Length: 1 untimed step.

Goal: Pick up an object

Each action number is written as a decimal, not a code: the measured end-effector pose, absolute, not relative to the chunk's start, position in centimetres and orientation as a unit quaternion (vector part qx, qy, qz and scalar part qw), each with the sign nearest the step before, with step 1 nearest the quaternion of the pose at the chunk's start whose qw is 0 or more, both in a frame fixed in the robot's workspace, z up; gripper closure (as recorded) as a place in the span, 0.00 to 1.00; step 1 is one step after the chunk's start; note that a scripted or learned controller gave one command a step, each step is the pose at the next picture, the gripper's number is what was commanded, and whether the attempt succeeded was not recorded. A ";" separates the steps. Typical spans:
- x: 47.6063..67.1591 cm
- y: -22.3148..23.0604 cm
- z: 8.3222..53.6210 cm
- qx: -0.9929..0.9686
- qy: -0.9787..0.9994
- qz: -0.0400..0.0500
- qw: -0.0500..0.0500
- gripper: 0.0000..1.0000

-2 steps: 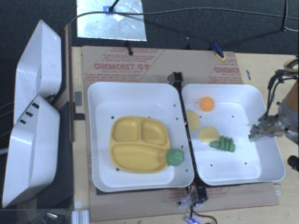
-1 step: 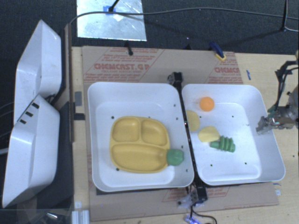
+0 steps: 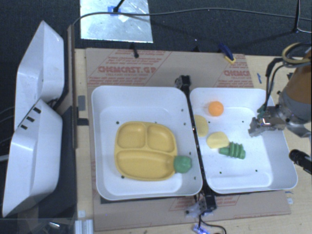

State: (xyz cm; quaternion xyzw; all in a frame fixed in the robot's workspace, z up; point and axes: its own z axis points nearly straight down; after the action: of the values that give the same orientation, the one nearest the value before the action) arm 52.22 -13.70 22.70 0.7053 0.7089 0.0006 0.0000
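A dark carpeted floor surrounds the desk, whose top is covered by printed cardboard and bears two shallow white bins side by side. The gripper hangs over the right edge of the right bin, with nothing seen between its parts; how it is set, apart or together, cannot be told from this angle. In that bin lie an orange ball near the back, a pale yellow piece against the left wall, a yellow lump and, touching it, a green ridged toy. The left bin holds a yellow divided plate with a green round object at its right corner. The arm enters from the right, its wrist bent down toward the bin.
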 end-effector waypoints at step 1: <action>54.5 -9.7 21.9 0.706 0.708 0.000 0.000 1.00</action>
State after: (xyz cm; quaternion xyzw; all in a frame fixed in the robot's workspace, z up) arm 54.45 -9.70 21.87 0.7057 0.7085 0.0004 0.0001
